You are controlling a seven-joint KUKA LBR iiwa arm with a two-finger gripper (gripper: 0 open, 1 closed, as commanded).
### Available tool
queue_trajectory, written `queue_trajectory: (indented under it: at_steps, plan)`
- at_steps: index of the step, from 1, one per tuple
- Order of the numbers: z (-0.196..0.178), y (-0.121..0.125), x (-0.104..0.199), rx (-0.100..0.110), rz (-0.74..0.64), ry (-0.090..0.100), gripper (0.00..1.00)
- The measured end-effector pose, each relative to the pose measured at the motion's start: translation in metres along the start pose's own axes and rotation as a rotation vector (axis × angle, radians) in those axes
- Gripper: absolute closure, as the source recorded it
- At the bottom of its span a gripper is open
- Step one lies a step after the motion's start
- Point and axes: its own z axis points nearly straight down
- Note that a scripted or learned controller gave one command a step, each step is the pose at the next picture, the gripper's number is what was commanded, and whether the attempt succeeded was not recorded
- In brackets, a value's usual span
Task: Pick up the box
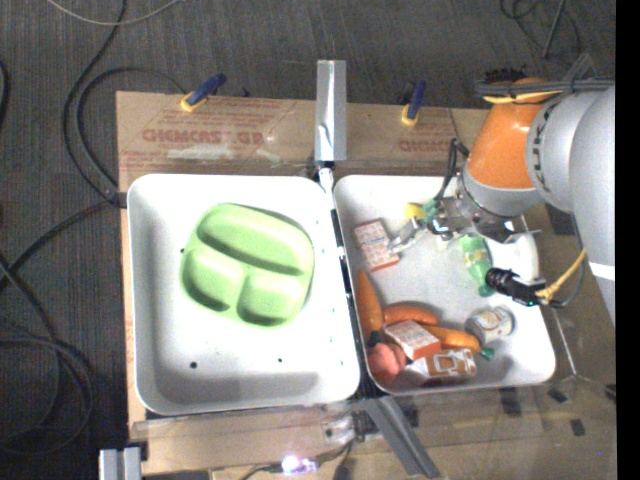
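The gripper (412, 232) hangs low over the back half of the right bin (545, 368), reaching in from the right, with its tip pointing left. The slant of the view and the clutter around it hide whether it is spread or pressed together, so that cannot be told. Nothing can be seen held in it. Its tip is just beside the right edge of the box (370, 244), and whether the two touch cannot be told.

The box is white with red print. It lies flat near the right bin's left wall, in the back half. A yellow thing (415, 210) lies behind the gripper, and a green bottle (476, 255) lies just to its right, with a white cup (522, 258) beyond that by the right wall.

The front of this bin is crowded. One carrot (368, 303) lies along the left wall in front of the box. Two more carrots (410, 315) (458, 339) lie crosswise, with an orange box (412, 339) between them. A carton (452, 366) lies by the front wall, beside a reddish ball (385, 359). A small jar (492, 322) stands to the right of them.

The left bin (150, 368) holds a green tray (250, 263), set toward the back.
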Motion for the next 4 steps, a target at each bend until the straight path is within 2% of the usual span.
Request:
queue_trajectory:
  at_steps: [1, 2, 3, 4]
  plan:
    - [0.014, 0.051, 0.009, 0.027, 0.009, 0.001, 0.0]
    - [0.012, -0.022, 0.018, -0.022, -0.046, -0.007, 0.0]
    - [-0.042, -0.011, 0.042, 0.0, -0.223, -0.002, 0.0]
    - [0.011, -0.076, 0.027, -0.012, -0.183, -0.005, 0.0]
